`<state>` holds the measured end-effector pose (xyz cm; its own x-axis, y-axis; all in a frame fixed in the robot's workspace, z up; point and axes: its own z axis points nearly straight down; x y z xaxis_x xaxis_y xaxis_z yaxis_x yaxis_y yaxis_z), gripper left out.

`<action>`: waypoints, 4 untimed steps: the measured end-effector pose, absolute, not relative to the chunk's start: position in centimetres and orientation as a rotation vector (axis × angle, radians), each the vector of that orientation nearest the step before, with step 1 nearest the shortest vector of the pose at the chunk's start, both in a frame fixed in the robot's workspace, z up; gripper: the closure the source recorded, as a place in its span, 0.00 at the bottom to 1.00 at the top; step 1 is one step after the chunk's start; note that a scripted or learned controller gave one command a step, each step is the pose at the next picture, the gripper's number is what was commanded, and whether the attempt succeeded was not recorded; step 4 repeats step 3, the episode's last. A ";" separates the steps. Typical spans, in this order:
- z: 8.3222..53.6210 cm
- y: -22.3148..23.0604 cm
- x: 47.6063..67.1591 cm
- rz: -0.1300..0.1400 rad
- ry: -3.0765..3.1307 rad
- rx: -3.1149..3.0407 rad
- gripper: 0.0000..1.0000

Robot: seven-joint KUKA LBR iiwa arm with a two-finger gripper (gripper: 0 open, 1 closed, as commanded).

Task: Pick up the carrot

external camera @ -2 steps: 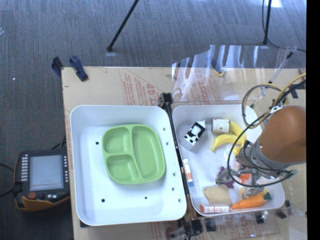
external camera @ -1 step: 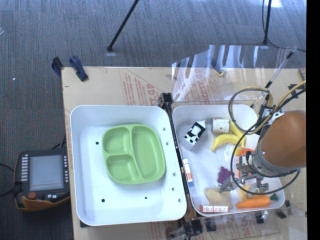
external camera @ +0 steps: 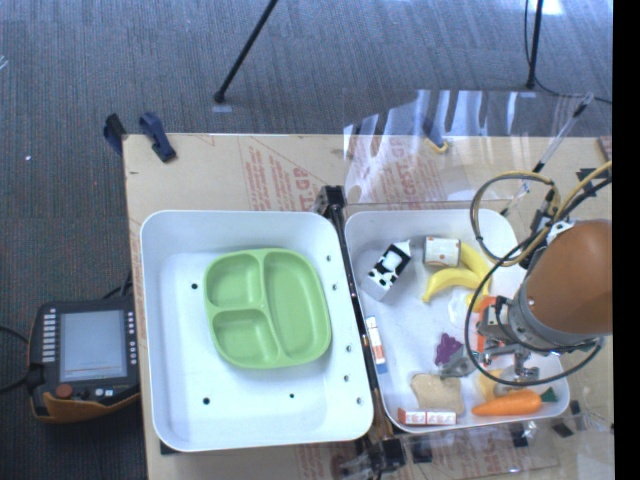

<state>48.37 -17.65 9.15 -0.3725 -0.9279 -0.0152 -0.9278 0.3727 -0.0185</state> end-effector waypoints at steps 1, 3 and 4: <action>8.8 -13.4 47.8 0.002 2.183 -2.250 0.00; 8.9 -17.0 48.0 -0.001 2.276 -2.149 0.00; 8.9 -17.0 48.0 -0.001 2.276 -2.149 0.00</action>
